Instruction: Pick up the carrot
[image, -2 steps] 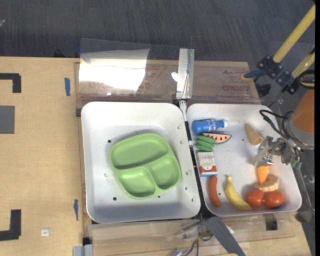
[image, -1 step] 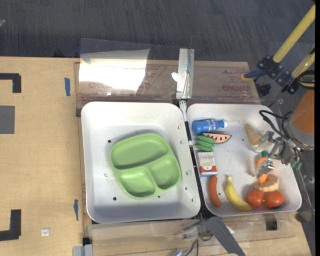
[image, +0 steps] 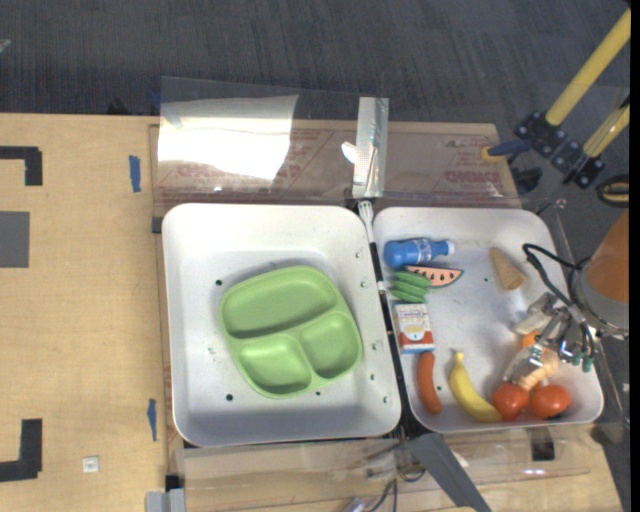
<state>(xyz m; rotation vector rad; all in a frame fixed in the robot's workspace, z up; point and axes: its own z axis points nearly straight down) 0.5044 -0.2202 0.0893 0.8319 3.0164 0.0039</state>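
The small orange carrot (image: 534, 377) lies in the near right corner of the right shallow white bin (image: 470, 232), right at the lower tip of the metal two-finger gripper (image: 547, 347). Whether the gripper is spread, pressed together or pinching the carrot cannot be told, since cables and metal parts blur together there. Two round red tomatoes (image: 530, 401) sit just beside the carrot on its near side, apparently touching it. A yellow banana (image: 468, 391) lies to their left, and a red sausage (image: 429, 384) lies beyond that. A green divided plate (image: 290, 328) rests in the left white bin (image: 190, 300).
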